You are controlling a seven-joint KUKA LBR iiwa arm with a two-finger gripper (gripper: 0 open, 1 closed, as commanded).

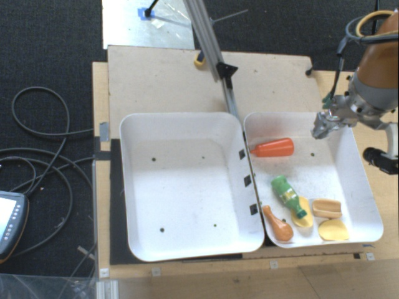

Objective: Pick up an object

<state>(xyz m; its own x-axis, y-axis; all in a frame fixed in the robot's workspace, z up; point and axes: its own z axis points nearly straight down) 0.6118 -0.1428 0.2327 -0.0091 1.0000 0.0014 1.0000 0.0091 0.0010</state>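
Lying smooth: tapered orange carrot (272, 147).

I counted two bins (181, 126), one carrot (272, 147), one bottle (288, 195), one drumstick (277, 223), one banana (302, 217), one hotdog (326, 208), one chip (333, 230).

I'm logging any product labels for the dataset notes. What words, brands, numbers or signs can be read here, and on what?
None can be read.
Green bottle: it has a yellowish label band, too small and blurred to read.
Device with a screen at the left edge: the screen is lit, but no characters can be made out.
Orange carrot-like toy, drumstick: no markings to be seen.
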